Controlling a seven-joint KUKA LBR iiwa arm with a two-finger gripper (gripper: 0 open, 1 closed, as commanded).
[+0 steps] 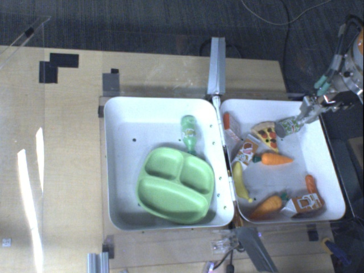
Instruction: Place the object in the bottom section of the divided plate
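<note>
Carrots (272,159), two, and one green divided plate (175,185); jaws (286,127) over right bin (333,169), state unclear.

Fixed overhead slant across both bins (114,152)

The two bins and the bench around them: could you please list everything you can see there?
Divided plate: one, green, left bin, front.
Bottle: one, pale green, left bin, behind the plate.
Carrots: two, orange, right bin, one middle, one front.
Banana: one, yellow, right bin, left side.
Pizza slice: one, yellow and red, right bin, back.
Small cartons: two, brown and white, right bin, front right and left middle.
Bins: two, white, side by side on the bench.
Tape marks: black, bench, back left.
Hand: one, grey, over the right bin's back.
</note>
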